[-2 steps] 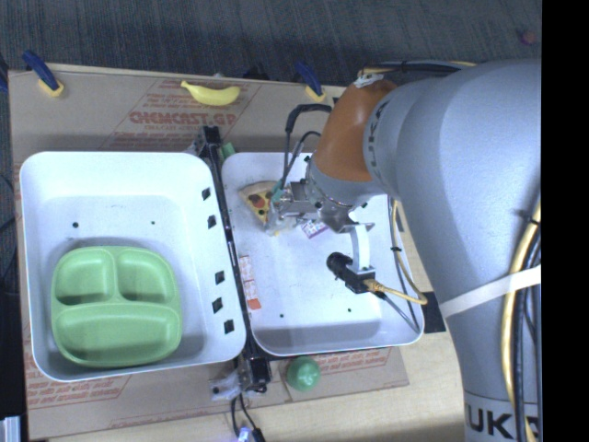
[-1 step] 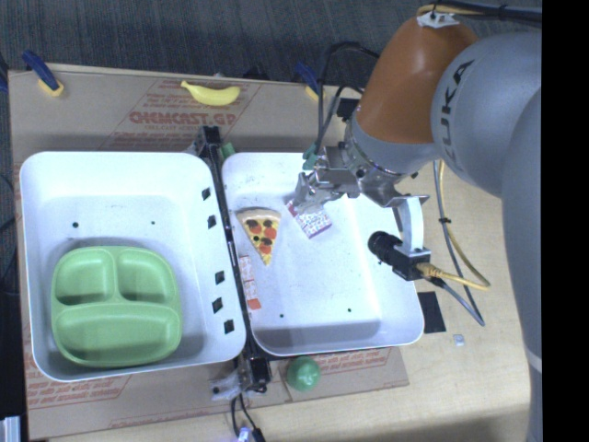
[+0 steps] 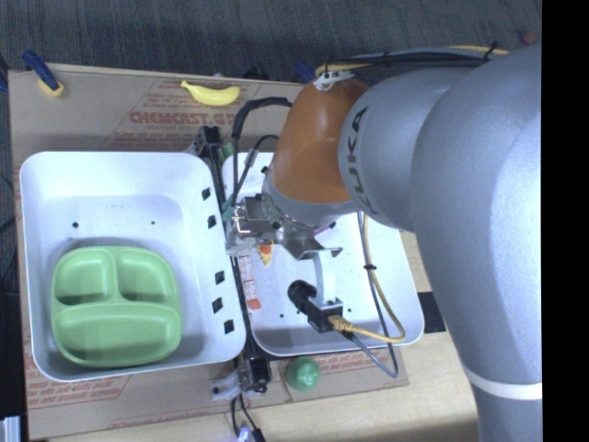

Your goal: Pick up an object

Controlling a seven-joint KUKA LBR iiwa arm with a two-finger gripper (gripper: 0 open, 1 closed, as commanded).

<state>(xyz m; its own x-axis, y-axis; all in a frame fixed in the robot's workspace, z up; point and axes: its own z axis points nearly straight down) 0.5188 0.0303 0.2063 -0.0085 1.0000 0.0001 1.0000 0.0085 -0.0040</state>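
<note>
- Arm [image 3: 433, 145]: grey KUKA with an orange band [image 3: 313, 145] above the wrist, reaching in from the right and hanging over the right-hand shallow white bin [image 3: 405, 293]. It covers most of that bin.
- Gripper [image 3: 276, 238]: low over the right bin's left part, just beside the divider between the two bins. Wrist hardware and cabling are cluttered there, so the tips are hard to make out.
- Fingers: cannot tell whether they are spread or pressed together; nothing is visibly pinched between them.
- Small orange-and-white object [image 3: 266, 255]: sits on the right bin floor directly under/next to the gripper. Touching or apart, cannot tell.
- Small flat reddish-orange piece [image 3: 252, 299]: lies on the right bin floor nearer the camera, close to the left wall, apart from the gripper.
- Black cable connector with yellow cable [image 3: 317, 313]: hangs off the arm over the near part of the right bin; the yellow cable loops towards the bin's near-right corner.
- Left-hand shallow white bin [image 3: 110, 182]: holds a light green plastic divided plate with three compartments [image 3: 115, 304], lying flat in the near-left part, well apart from the gripper.
- Yellow banana-shaped toy [image 3: 211, 91]: on the brown cardboard-covered tabletop [image 3: 120, 109] behind the bins, outside both.
- Small green ball [image 3: 302, 373]: on the tabletop just in front of the right bin's near edge, outside it.
- Blue clamp [image 3: 41, 72]: at the tabletop's far-left corner.
</note>
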